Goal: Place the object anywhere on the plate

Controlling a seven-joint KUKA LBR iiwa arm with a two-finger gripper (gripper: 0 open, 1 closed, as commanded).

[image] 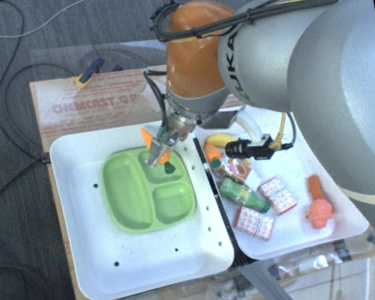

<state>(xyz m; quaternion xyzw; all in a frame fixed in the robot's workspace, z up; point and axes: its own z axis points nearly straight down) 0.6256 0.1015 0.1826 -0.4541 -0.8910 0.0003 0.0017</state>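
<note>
A metal gripper (159, 149) pinches a glossy orange carrot (151, 140), its green top over a smooth green plastic plate (134, 194) with three compartments, in the left bin (94, 270).

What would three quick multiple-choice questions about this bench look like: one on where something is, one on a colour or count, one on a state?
1. Where does the plate lie?
A. In the left bin
B. In the right bin
C. On the floor

2. What colour is the plate?
A. Red
B. Green
C. Blue

3. How does the gripper stand to the carrot?
A. It hangs far off over the right bin
B. It lies flat on the bench
C. It has the carrot between its fingers, over the plate's upper right part

Answers:
1 A: the plate lies on the floor of the left bin, while the packets and other toy food lie in the right one.
2 B: the divided plate is light green against the white bin.
3 C: the orange carrot shows at the fingertips, above the plate's small upper compartment.
</note>
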